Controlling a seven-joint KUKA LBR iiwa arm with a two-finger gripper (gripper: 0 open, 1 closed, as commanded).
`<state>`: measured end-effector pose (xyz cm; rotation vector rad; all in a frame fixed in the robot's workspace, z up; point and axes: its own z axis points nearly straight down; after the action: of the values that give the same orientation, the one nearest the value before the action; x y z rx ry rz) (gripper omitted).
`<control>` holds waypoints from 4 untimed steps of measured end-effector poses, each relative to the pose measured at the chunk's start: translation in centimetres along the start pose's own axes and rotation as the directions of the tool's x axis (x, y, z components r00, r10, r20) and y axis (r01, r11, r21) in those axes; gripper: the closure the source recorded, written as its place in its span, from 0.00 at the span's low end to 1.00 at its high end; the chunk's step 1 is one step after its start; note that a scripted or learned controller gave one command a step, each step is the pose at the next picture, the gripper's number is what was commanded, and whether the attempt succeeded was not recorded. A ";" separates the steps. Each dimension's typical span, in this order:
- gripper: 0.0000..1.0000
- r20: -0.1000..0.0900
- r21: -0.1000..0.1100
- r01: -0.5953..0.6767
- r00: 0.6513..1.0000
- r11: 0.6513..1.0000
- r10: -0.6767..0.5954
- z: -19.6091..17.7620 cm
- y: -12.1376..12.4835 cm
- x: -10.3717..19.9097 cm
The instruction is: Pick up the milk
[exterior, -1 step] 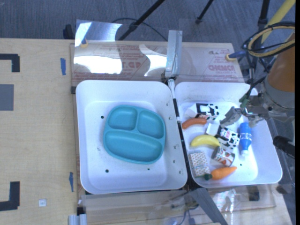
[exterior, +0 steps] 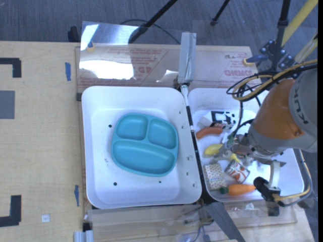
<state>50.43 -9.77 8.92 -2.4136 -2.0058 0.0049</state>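
Pale wooden counter (exterior: pixel 35 150) carrying two shallow white bins; nearest in the right bin (exterior: pixel 298 178) lies an orange carrot (exterior: pixel 241 189), then a small red-and-white milk carton (exterior: pixel 237 172), tilted; the gripper (exterior: pixel 242 153) hovers just above and behind it, its grasp state not discernible; step in hand judged the approach; next, descent centred on the carton; farther left, a blue divided plate (exterior: pixel 145 143).

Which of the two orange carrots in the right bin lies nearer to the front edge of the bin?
The carrot at the front of the right bin, beside the milk carton. The other carrot lies farther back, above the yellow item.
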 end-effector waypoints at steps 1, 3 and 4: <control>1.00 0.000 0.002 -0.008 1.000 1.000 0.008 -0.8 -0.1 -0.2; 1.00 0.002 0.000 0.131 0.991 0.991 -0.131 -11.6 -0.2 13.0; 1.00 0.000 0.004 0.299 0.954 0.954 -0.299 -9.3 0.2 10.7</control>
<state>52.64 0.75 18.18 -2.0806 -2.3456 0.0088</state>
